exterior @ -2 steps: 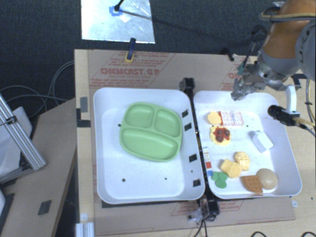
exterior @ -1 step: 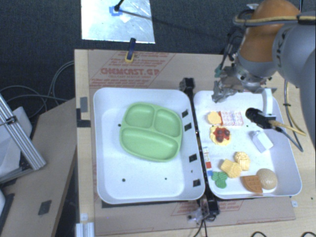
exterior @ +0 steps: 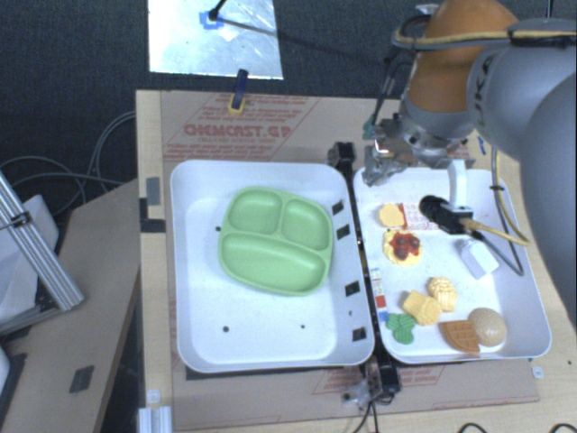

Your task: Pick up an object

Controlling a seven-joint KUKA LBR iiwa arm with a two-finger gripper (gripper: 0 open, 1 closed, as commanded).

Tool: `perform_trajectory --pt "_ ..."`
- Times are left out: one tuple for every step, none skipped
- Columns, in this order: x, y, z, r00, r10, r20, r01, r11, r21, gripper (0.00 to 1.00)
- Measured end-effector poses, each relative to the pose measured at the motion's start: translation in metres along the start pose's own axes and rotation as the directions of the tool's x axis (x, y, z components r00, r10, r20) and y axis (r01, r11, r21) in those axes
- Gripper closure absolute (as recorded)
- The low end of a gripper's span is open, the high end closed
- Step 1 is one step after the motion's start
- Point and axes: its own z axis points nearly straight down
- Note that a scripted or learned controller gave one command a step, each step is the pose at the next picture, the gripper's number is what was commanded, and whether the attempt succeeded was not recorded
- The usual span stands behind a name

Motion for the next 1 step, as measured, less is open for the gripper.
perform_trajectory --pt "0.0454 -0.0055 -0.006 1.0 0.0 0.0 0.0 1.0 0.001 1.0"
